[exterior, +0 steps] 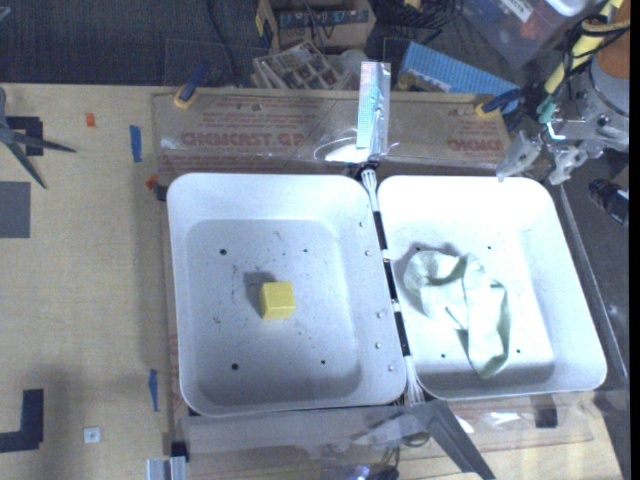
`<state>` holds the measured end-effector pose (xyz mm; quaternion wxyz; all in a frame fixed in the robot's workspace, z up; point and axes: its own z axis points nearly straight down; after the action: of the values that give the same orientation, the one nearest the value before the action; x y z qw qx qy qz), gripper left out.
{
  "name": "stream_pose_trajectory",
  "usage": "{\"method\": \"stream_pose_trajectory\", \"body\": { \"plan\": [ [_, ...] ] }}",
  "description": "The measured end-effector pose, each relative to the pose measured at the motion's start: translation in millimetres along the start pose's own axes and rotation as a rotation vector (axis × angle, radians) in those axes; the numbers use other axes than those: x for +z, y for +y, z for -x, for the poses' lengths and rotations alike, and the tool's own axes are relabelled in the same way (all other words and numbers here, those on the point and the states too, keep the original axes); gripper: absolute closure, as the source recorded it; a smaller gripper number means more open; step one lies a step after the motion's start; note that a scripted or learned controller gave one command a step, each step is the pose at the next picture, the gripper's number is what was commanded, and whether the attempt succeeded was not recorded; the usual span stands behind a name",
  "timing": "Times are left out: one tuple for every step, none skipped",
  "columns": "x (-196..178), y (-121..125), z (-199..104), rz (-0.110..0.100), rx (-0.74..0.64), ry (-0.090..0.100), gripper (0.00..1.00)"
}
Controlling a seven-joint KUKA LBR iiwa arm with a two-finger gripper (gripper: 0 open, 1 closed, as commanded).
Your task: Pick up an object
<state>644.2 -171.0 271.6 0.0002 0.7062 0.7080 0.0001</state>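
The yellow block [278, 300] lay alone in the left bin [190, 218], well apart from the gripper [535, 158], whose fingers hung parted and empty beyond the right bin [560, 228]. A good try meant centring squarely above it, away from the crumpled cloth [460, 303].

Yellow block [278, 300], pale greenish-white cloth [463, 298], white bins [190, 218].

Matt plastic bins [200, 208], crumpled cloth [465, 303]

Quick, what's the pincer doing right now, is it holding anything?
Pincer: above the right bin's far right corner, nothing between its fingers; open or shut cannot be told. The yellow block and crumpled cloth lie in the bins.
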Motion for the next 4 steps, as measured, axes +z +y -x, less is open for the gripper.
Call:
{"method": "stream_pose_trajectory", "body": {
  "plan": [
    [175.8, -22.4, 1.2, 0.002, 0.257, -0.001, 0.0],
    [142.4, -32.8, 8.6, 0.002, 0.312, -0.001, 0.0],
    [184.1, -35.1, -19.4, -0.001, 0.884, 0.0, 0.0],
    [172.7, -33.7, -20.6, 0.002, 0.881, 0.001, 1.0]
  ]
}}
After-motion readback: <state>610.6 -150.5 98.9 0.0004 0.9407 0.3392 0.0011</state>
